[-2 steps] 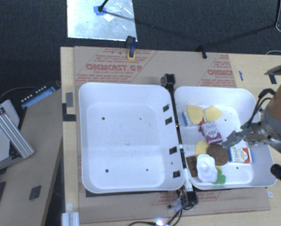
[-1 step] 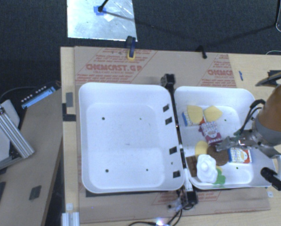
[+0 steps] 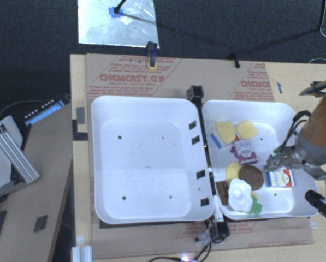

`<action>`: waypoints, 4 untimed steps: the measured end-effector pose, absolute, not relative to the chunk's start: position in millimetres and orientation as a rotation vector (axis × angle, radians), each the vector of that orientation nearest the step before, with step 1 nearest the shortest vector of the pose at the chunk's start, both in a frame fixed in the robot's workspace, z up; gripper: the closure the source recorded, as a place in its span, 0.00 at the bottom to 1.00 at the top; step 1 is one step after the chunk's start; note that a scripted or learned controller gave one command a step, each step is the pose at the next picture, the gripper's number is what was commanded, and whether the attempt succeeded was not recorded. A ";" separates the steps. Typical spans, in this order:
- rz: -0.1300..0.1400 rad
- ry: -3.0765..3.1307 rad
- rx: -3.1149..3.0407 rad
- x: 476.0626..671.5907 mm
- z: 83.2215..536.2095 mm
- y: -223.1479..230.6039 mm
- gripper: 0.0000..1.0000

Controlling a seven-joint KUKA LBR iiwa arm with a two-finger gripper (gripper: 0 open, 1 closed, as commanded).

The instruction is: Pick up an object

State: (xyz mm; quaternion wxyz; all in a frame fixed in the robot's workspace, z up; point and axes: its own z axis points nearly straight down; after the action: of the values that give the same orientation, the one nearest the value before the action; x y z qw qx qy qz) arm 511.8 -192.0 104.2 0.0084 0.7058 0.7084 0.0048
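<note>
The right bin (image 3: 283, 113) holds several small items. Two yellow pieces (image 3: 225, 130) (image 3: 247, 129) lie at its back, with a maroon packet (image 3: 244, 150) just in front of them. A brown round disc (image 3: 251, 176) sits mid-bin beside another yellow piece (image 3: 233, 171). At the front lies a white lumpy object (image 3: 240, 194) with a green bit (image 3: 255, 205) beside it. A small white carton with red and blue print (image 3: 280, 178) lies right of the disc. My gripper (image 3: 274, 163) hangs low over the carton's back left corner, with the arm coming in from the right.
The left bin (image 3: 146, 157) stands beside the right one, joined by a black-clipped divider (image 3: 206, 157). A dark brown block (image 3: 222, 190) rests against the right bin's left wall. Cardboard lines the bench under both bins.
</note>
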 end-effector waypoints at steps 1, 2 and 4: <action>0.005 2.228 2.211 505.7 183.5 -125.7 1.00; 0.004 2.231 2.211 496.6 199.1 -73.2 1.00; 0.019 2.231 2.204 570.0 243.2 144.3 1.00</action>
State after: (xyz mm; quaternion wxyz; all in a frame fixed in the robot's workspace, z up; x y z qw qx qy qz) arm 570.0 144.3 243.2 0.0028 0.7027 0.7115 0.0062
